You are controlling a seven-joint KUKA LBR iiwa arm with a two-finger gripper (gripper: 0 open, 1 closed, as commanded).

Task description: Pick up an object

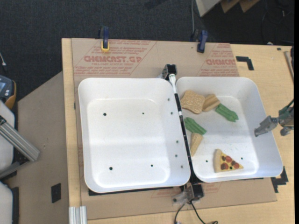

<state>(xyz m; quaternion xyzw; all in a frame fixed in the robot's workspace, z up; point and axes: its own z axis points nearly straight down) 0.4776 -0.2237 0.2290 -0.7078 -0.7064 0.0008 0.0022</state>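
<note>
Triangular pizza slice (pixel 227 162), smooth white bin (pixel 261 104) — grey gripper (pixel 266 126)

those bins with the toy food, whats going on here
A robot arm is set to pick something up. Its gripper sits at the right edge of the right bin, holding nothing. In that bin lie a pizza slice, two green pieces, and tan bread-like pieces. The left bin has no food in it.

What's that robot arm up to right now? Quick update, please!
Tool at right bin's right edge, holding nothing. Pizza slice, crackers, green pieces lie untouched in that bin. Nothing blocking the way.
</note>
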